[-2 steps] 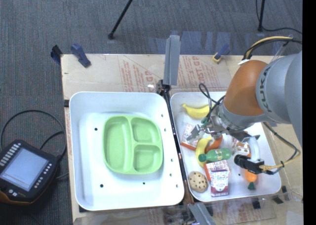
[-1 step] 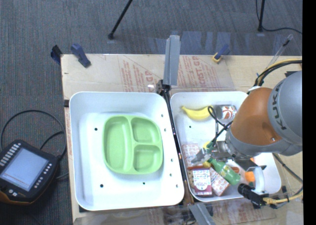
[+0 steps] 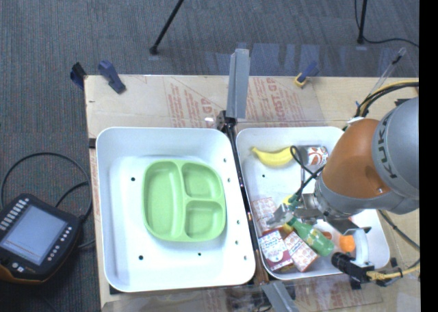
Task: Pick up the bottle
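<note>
From my remote seat I saw the grey arm [image 3: 383, 167] reaching in from the right, its orange band bulging over the right-hand bin [image 3: 270, 252]; the end effector [image 3: 286, 213] hung low inside that bin, metal fingers pointing toward the bin's middle; I could not tell whether it was wide or narrow, nor whether anything sat within it. The bottle [image 3: 313, 237], green with an orange cap, lay on its side just beside the end effector, on the near-right side of it, slanting away toward the bin's front corner; whether the two touched I could not tell. Red and white cartons [image 3: 282, 248] lay just in front of the end effector, with another such carton [image 3: 263, 208] touching or nearly touching its left side. A banana [image 3: 272, 157] lay beyond the end effector, near the bin's far wall; a red and white packet [image 3: 315, 157] sat beside it, partly under the arm. Well to the left of the end effector, the other white bin [image 3: 116, 167] held a green divided plate [image 3: 183, 199]; both bins rested on the bench [image 3: 157, 102].
</note>
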Motion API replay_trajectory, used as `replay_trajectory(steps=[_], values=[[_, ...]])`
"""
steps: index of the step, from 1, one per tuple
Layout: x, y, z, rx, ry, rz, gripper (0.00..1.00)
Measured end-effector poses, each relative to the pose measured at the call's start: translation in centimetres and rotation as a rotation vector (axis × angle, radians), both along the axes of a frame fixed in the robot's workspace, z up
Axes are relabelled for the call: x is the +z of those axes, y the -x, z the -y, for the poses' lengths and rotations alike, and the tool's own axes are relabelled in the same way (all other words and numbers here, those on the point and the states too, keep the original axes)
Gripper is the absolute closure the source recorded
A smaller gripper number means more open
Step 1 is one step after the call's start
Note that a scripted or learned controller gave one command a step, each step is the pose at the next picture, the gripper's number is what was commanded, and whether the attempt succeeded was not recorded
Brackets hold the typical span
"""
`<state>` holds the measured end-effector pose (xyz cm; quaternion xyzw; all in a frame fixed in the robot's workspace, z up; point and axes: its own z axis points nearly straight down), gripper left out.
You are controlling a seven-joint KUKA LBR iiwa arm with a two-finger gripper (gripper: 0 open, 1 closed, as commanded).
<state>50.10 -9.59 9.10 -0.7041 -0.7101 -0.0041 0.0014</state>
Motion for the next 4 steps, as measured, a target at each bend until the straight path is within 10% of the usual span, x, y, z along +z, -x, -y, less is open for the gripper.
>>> replay_trajectory(steps=[1,2,3,4], values=[[0.8,-0.1,0.2,-0.009,-0.001,0.001,1.00],[-0.6,2.5,10.7,-0.048,0.005,-0.009,1.00],[6.8,2.5,4.7,-0.089,0.005,-0.011,1.00],[0.1,2.3,0.0,-0.162,0.009,0.001,1.00]])
